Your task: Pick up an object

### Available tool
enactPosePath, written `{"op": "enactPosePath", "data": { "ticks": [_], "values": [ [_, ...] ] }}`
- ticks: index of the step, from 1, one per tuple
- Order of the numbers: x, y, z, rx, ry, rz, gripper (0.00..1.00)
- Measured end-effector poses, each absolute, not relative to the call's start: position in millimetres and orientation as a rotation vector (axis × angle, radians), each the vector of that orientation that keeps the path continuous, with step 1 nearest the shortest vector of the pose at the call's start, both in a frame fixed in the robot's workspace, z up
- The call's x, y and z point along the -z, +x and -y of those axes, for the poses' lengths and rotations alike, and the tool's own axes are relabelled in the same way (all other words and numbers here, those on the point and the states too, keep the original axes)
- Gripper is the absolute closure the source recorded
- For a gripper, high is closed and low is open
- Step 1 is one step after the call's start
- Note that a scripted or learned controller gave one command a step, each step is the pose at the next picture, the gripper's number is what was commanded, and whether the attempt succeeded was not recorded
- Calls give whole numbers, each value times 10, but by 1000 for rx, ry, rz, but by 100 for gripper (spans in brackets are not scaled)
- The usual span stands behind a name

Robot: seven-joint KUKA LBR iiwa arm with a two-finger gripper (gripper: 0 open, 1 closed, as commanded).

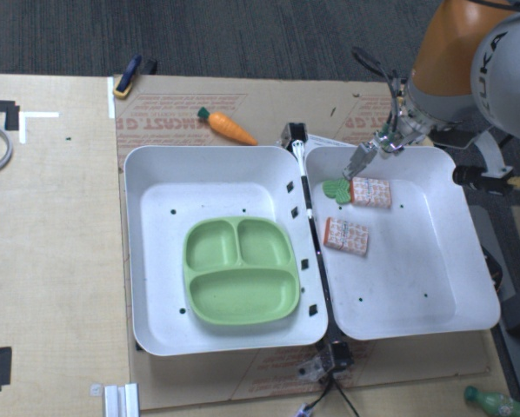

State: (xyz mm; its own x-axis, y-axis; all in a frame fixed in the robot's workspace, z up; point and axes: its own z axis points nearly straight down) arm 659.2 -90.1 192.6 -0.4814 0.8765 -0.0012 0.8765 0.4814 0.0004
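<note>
Cardboard bench (51,259) is sitting on dark floor, two white bins side by side on it. Going near to far: a green bottle (495,400) is lying at the near right corner, off the bench edge, and a clip with black cables (330,363) is poking out at the near seam between the bins. Black tape marks are showing on the bench's left side.

Left bin (147,233) is holding a green divided plate (241,270), flat, three compartments, sitting toward the near half. Right bin (434,259) is holding two small patterned packs: near pack (346,235) is lying flat close to the bin's left wall, far pack (370,192) is lying just beyond it, slightly apart. A green leaf-shaped piece (336,189) is touching the far pack's left end.

Gripper (356,168) is hanging over the right bin's far left part, angled down, its tip just above the leaf piece and the far pack. Fingers are looking close together; nothing is visibly between them. Contact with the pack is too small to tell. Arm (456,50) is reaching in from the right, orange band above the wrist.

Farther back on the cardboard a toy carrot (228,126) is lying beyond the left bin, apart from it. A blue and yellow tool (128,76) is lying at the far edge, by the floor.
</note>
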Motion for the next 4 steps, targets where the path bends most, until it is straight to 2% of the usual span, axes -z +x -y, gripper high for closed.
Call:
{"op": "enactPosePath", "data": {
  "ticks": [1, 2, 3, 4],
  "values": [
    [-1924, 6193, 476, 1, 1457, -2782, 0],
    [-1924, 6193, 477, 1, 1457, -2782, 0],
    [-1925, 6427, 315, -1, 661, -3067, 0],
    [-1927, 5832, 636, 0, 320, -3123, 0]
  ]
}}
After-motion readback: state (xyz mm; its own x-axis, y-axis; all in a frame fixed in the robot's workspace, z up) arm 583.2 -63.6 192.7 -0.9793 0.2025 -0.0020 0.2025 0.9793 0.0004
